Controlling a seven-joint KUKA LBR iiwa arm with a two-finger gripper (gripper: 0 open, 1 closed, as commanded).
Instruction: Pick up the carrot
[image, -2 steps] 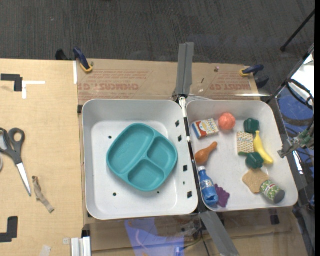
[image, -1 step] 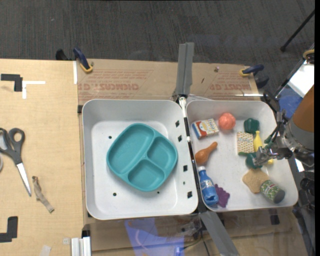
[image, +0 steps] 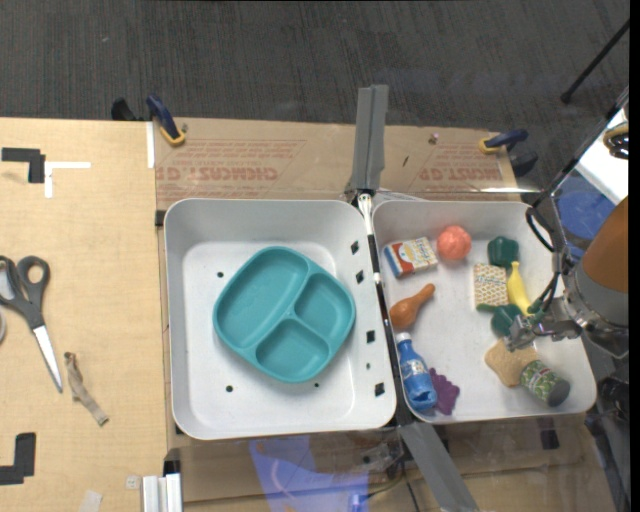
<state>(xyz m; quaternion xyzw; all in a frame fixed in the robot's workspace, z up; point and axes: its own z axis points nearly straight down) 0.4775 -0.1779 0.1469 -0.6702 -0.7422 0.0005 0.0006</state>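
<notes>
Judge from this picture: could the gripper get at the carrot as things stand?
Probably yes. The carrot lies uncovered near the right bin's left wall, with bare floor around it; the gripper sits across the bin.

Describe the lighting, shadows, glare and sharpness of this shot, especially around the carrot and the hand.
Camera view: even, soft overhead light; the white bins look bright but keep their edges, with no strong glare. The carrot is fairly sharp and casts only a faint shadow. The teal tray is crisp. At the right edge the hand is dark and cluttered against nearby toys, so its detail is hard to read.
</notes>
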